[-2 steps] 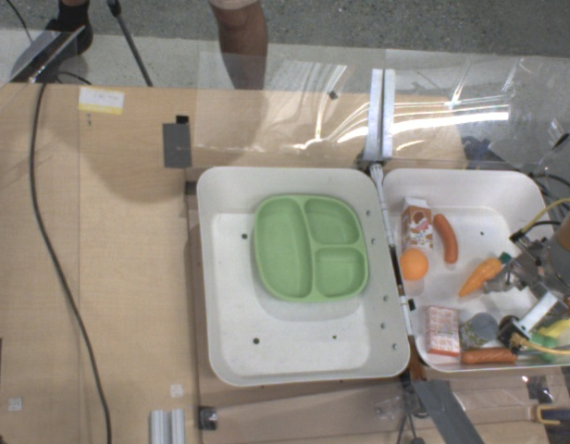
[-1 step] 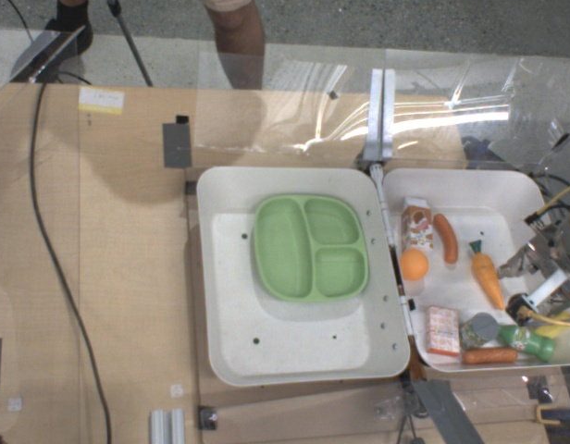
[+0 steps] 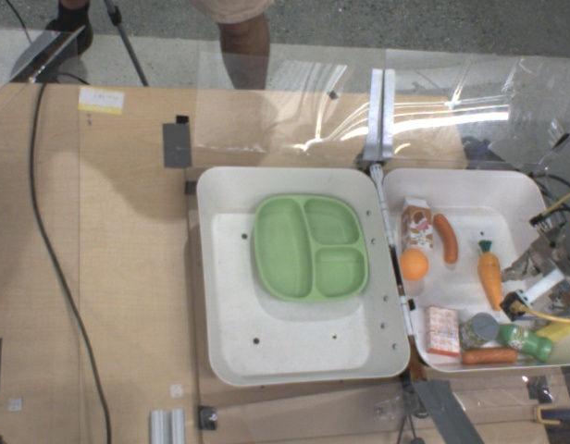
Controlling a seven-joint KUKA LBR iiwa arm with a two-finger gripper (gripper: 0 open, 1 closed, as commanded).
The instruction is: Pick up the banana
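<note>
Approach step: gripper (image 3: 537,276) over the right bin (image 3: 470,197), near the carrot (image 3: 489,280).
Claw opening: cannot tell. Next: locate banana, centre, descend.

Nothing can be read. The sticker (image 3: 101,100) up-left of the green tray (image 3: 311,248) is too small. Print on the carton (image 3: 416,226) and box (image 3: 442,330) right of it is blurred.

Item: banana (image 3: 563,329), identification uncertain
Look: pale yellow, partly hidden
Pose: could not be told
Place: lower right of the frame, at its right edge
</note>
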